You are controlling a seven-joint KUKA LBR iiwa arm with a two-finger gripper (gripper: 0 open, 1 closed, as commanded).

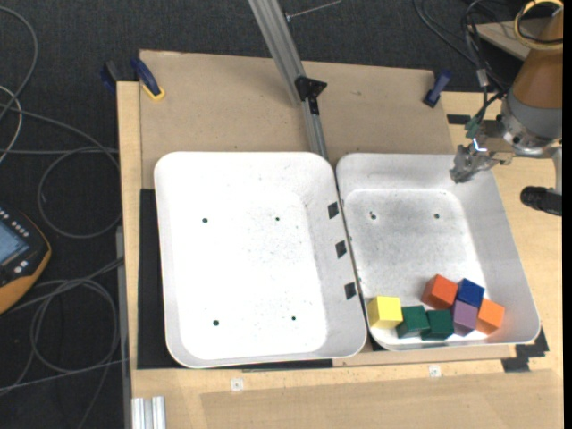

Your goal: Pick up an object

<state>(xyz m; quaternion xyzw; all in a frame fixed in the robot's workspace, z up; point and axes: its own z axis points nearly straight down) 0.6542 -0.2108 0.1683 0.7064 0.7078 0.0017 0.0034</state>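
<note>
Over the right bin's point(500, 231) far corner we cannot tell the gripper's point(465, 170) opening; tightly clustered blocks point(438, 309) risk a fouled grasp.

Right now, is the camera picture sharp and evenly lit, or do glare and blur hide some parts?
Camera view: light is even and soft; the left bin is bright but not washed out; the blocks cast only faint shadows and their colours read clearly; the gripper looks small and slightly blurred.
</note>
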